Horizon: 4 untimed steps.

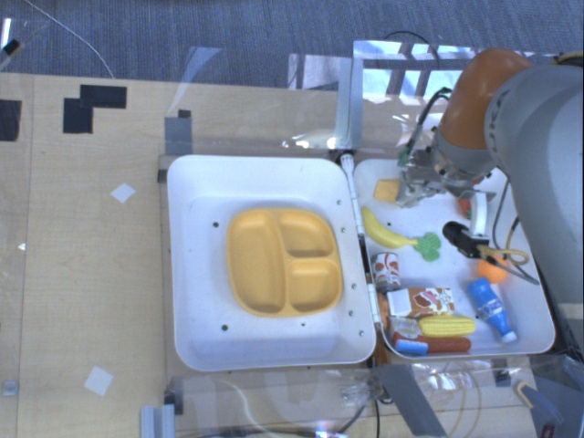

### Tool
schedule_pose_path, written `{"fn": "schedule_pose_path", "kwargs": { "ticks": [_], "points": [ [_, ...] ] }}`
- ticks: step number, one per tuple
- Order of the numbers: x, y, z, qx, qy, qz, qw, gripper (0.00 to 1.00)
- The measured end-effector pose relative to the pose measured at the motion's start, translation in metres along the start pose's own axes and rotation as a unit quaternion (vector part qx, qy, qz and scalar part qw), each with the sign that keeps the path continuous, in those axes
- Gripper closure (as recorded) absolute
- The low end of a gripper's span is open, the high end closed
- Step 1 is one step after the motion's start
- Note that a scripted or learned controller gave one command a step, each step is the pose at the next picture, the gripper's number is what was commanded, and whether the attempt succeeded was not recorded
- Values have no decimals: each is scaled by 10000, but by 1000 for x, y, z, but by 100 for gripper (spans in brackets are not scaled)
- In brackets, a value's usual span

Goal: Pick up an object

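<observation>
A pale wooden bench (82,272) seen from above at a slant. A grey arm (538,126) with an orange band reaches in from the right. Two shallow white bins sit side by side, their inner rims touching. The left bin (196,336) holds a yellow divided plate (283,263), lying flat near its middle.

The right bin (534,328) holds every loose thing a pick could take. A banana (383,232) lies near its left wall, with a small green broccoli (428,245) at the banana's right end. Below these are a red and white can (387,268), a printed box (431,299), a corn cob (445,325) and a red sausage (444,343), packed close together. A blue bottle (491,308) lies at the right, just below an orange ball (491,270). A small blue piece (411,346) lies at the near rim (too small to name).

The claw (415,190) hangs over the bin's far left corner, just beside a yellow wedge (387,191). Whether the claw is wide or narrow cannot be told.
</observation>
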<state>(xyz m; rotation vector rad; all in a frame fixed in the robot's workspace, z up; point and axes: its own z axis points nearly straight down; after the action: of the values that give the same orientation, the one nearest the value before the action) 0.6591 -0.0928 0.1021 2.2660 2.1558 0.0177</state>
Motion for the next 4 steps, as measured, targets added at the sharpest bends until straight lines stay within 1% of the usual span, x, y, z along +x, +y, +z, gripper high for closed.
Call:
{"fn": "schedule_pose_path", "kwargs": {
  "ticks": [1,2,3,4],
  "points": [
    [0,0,1,6,0,-7,10000,0],
    [4,9,14,52,11,-969,9953,0],
    [5,10,2,40,5,-993,9951,100],
    [-10,16,-114,-7,-3,-1680,9858,100]
  ]
}}
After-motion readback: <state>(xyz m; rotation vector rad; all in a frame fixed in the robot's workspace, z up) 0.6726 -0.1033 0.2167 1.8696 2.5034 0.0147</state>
